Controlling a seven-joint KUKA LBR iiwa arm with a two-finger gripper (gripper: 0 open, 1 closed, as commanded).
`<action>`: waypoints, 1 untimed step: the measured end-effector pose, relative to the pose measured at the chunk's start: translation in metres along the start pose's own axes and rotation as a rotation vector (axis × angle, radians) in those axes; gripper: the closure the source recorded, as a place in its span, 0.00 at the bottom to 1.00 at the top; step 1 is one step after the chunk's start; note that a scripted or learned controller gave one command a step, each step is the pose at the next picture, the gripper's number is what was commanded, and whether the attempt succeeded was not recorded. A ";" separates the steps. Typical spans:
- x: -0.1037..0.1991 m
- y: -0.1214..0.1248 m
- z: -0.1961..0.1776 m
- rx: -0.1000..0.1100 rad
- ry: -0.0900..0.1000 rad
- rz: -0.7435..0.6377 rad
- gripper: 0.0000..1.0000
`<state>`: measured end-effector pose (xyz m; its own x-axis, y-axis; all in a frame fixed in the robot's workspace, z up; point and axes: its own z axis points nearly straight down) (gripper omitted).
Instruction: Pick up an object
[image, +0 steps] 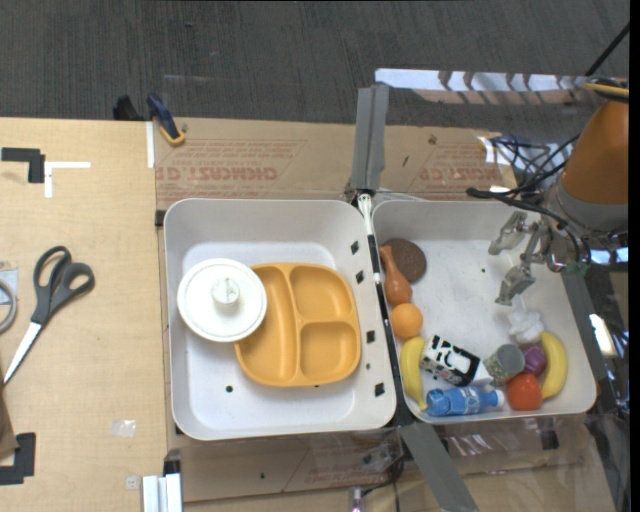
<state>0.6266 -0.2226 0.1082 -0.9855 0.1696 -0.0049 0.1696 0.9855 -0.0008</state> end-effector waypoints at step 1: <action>0.071 -0.011 0.015 0.000 0.002 0.151 0.00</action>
<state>0.5547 -0.2215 0.0927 -0.9489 0.3156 -0.0028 0.3156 0.9489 0.0000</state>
